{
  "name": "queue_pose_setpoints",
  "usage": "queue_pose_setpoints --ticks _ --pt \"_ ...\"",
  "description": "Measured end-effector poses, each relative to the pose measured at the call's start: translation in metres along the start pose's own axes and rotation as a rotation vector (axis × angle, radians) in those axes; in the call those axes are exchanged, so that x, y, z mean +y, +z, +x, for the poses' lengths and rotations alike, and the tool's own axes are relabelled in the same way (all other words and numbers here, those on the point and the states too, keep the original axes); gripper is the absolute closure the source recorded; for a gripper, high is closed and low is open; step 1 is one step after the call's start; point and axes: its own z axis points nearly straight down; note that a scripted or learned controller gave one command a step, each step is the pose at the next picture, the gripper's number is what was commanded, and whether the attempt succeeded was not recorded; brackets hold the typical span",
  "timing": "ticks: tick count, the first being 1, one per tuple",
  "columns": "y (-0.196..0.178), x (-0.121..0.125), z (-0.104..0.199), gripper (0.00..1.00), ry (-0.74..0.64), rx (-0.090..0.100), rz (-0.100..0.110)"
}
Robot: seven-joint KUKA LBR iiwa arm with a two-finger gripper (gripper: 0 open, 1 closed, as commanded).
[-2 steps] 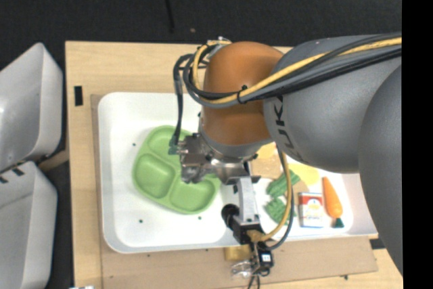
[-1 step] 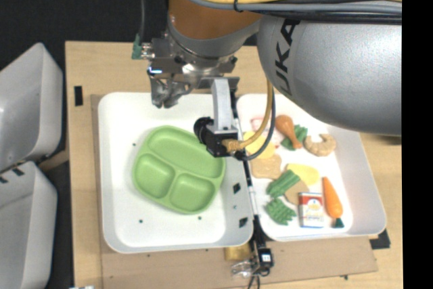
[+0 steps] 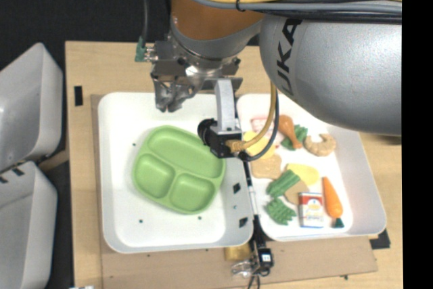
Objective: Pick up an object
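Observation:
A green divided plate (image 3: 177, 172) lies in the left white bin (image 3: 111, 166), tilted toward its right side. The right bin (image 3: 369, 203) holds toy food: a carrot (image 3: 331, 196), a small red and white box (image 3: 311, 208), green pea pods (image 3: 282, 183), a yellow slice (image 3: 304, 174), a piece of toast (image 3: 266, 166), a drumstick (image 3: 289, 128) and a shrimp (image 3: 321, 143). My gripper (image 3: 170, 97) hangs high over the far edge of the left bin, beyond the plate, with nothing seen in it.
The arm's grey and orange body covers the far part of the right bin. The bins sit side by side on a wooden bench (image 3: 84, 78). White housings (image 3: 27, 112) stand off the bench at the left.

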Motion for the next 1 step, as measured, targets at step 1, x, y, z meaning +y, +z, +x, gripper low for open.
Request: queue_pose_setpoints --ticks 1 --pt "0.0412 -0.0389 -0.0006 1.0 0.002 -0.002 0.003"
